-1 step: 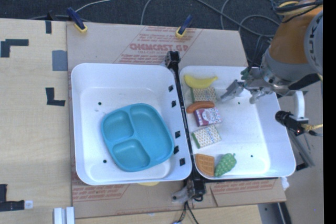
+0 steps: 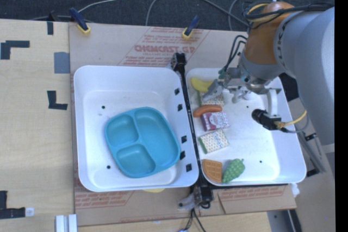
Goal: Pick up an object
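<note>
My gripper [image 2: 224, 94] hangs over the back left part of the right bin [image 2: 272, 155], its fingers spread open with nothing held between them. Just left of it lies a yellow banana [image 2: 199, 84]. A pale item [image 2: 212, 99] sits partly under the left finger. In front of the gripper lie an orange sausage [image 2: 207, 110], a maroon packet [image 2: 216, 120] and a green-and-white checked packet [image 2: 213, 141]. At the bin's front sit an orange waffle-like piece [image 2: 212, 169] and a green bumpy item [image 2: 234, 169].
The left bin [image 2: 92, 89] holds a blue divided plate [image 2: 142, 141]. A black divider [image 2: 184, 111] runs between the bins. A black cable fitting [image 2: 265, 118] hangs over the right bin's right half. The arm's grey body [image 2: 310, 62] covers the right side.
</note>
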Available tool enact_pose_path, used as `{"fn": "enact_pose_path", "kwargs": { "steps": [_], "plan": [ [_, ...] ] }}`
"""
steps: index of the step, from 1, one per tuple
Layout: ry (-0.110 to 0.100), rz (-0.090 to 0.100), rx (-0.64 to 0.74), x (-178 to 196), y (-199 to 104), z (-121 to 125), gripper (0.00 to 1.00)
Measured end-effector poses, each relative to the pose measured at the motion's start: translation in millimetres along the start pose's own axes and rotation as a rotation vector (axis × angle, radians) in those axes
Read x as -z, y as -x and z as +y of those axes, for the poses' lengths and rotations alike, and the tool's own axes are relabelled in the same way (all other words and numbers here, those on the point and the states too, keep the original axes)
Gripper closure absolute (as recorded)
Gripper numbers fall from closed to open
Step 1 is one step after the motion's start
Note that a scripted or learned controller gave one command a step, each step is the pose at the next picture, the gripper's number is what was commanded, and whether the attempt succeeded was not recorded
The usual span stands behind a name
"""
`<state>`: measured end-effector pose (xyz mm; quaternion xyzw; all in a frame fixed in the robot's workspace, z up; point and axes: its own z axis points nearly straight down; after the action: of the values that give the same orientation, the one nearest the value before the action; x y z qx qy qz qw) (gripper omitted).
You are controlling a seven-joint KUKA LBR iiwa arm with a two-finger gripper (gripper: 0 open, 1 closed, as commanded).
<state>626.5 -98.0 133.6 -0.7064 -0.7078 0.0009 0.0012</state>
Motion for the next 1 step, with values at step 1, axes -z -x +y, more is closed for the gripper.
{"fn": "enact_pose_path", "kwargs": {
  "steps": [1],
  "plan": [
    [-0.010,0.000,0.002,-49.0,-4.0,40.0,0.00]
  ]
}}
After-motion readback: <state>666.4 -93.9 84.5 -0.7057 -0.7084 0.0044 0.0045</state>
